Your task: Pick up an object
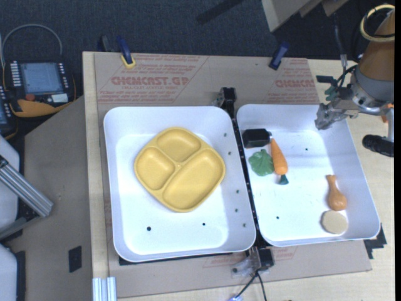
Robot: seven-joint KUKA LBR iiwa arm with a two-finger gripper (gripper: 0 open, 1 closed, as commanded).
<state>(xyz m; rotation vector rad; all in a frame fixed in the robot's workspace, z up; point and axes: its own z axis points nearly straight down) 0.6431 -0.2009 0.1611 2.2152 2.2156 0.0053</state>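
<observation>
Bench (94,168) is a tan board with red print, two white bins side by side on it. Left bin (125,224) holds a yellow divided plate (180,168), three compartments, sitting roughly mid-bin and turned at an angle. Right bin (301,224) holds the small stuff. My arm (378,61) comes in at the top right, orange band above the wrist, and my gripper (327,113) hangs over the right bin's far right corner, near the rim. Can't tell from this angle how the gripper is set; nothing seen in it.

Candidates, all clear of my gripper:
- carrot (279,159), orange with a green tip, lying lengthwise toward the bin's left side, well apart from gripper
- green leafy piece (261,162), touching the carrot's left side
- black block (255,137), just above those two, at the bin's left wall
- tan pear-shaped piece (336,194), near the right wall, below my gripper
- pale round disc (334,222), just beside it toward the near rim

Dark carpet floor (188,17) behind the bench, a control pendant (39,80) with screen off to the left
</observation>
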